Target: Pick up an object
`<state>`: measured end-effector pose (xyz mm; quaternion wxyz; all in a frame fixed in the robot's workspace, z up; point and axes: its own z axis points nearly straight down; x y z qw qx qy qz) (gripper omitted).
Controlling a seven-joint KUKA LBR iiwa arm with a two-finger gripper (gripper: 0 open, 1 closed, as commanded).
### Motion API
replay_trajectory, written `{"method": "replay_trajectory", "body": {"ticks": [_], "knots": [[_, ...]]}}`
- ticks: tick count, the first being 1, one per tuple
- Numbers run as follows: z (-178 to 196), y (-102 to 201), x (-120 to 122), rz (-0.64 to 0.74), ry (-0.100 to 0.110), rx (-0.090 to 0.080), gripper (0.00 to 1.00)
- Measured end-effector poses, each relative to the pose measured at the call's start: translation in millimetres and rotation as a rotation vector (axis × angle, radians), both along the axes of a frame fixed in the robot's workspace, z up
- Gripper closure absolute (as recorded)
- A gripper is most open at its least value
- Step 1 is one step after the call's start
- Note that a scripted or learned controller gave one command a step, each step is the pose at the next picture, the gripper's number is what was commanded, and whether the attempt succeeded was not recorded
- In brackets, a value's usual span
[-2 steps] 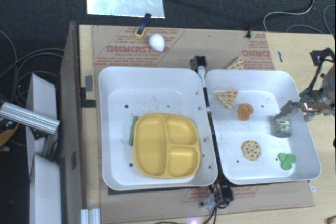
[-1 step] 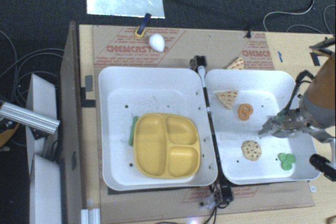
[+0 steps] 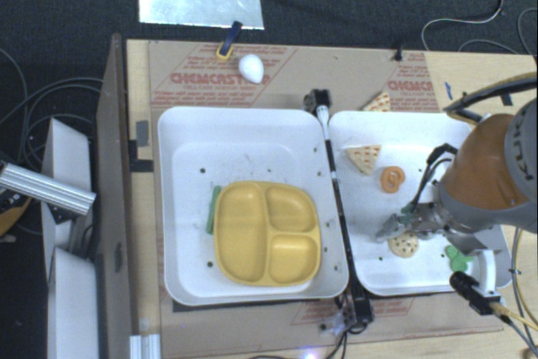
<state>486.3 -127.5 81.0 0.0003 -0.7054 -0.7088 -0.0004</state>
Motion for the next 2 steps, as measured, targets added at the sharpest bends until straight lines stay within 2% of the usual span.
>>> {"method": "replay_trajectory", "body": {"ticks": [1,2], "knots": [[14.6,-2.2,2.0,-0.001,-0.005,-0.001,1.0],[108.4,81.5,2.7,0.009,-0.01,0.002,1.0]]}}
